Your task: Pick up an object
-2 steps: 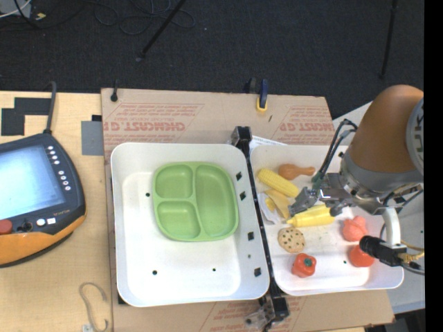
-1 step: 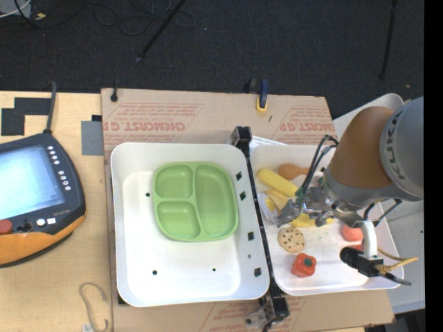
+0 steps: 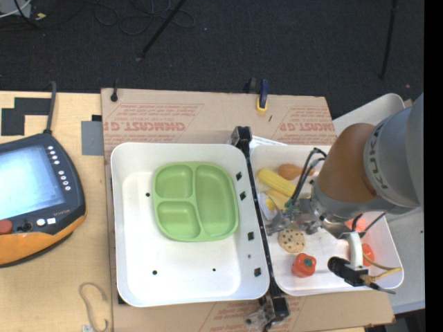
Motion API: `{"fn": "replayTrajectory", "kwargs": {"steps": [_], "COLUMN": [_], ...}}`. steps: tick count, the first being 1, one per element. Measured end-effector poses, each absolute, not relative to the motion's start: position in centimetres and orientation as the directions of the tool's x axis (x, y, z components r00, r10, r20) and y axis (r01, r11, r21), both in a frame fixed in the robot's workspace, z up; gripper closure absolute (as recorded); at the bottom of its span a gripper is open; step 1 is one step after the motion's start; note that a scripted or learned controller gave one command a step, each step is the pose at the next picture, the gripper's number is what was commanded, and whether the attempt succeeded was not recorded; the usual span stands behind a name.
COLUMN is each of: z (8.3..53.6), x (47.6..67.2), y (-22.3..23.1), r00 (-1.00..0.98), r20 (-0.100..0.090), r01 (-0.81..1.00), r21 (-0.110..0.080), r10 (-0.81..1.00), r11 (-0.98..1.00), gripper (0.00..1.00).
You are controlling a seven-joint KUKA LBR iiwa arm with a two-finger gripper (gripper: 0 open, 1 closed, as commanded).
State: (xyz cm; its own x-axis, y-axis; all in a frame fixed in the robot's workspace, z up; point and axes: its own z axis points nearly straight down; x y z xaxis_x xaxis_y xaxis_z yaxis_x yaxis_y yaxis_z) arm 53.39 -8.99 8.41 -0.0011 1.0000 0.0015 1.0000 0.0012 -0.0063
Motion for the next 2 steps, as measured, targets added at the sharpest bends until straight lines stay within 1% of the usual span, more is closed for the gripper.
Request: {"fn": "replayTrajectory", "kwargs": {"steps": [1,2], "z": [9.6,15.3], "x": [53.4,53.2], "y": [-9.2,-8.6], "r00": [0.007,0.000], "r20": [0.003,0.001], "r01": [1.000,1.000], "r21": [-0.007,-0.001], "r10": [1.000,1.000], "r11": [-0.007,0.000], "gripper": [1.00,1.00]}}
